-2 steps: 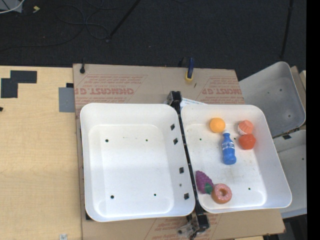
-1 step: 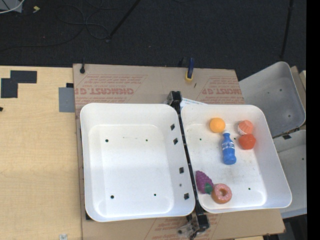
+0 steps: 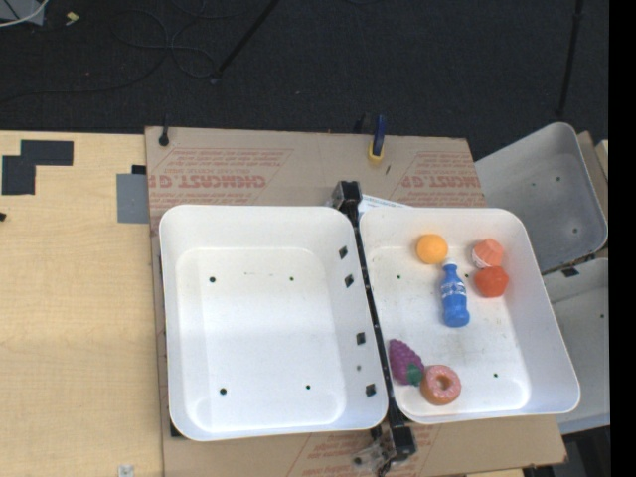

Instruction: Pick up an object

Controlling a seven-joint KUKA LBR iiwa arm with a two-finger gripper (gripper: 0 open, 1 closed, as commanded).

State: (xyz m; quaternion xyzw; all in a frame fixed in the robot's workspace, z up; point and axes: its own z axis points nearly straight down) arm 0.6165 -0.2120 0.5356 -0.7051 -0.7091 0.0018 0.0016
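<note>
You had all the toys, the blue bottle (image 3: pixel 453 295) among them, loose in the right bin (image 3: pixel 542 296) for grabbing, but I couldn't tell the gripper's state.

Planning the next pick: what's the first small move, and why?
Probably bring the arm in over the right bin, above the orange ball: all the objects lie there, and the ball sits apart from the blue bottle, so it looks the easiest to reach.

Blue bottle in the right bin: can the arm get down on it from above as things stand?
Probably yes. The blue bottle lies flat with nothing over it, though the red ball sits close on one side.
</note>
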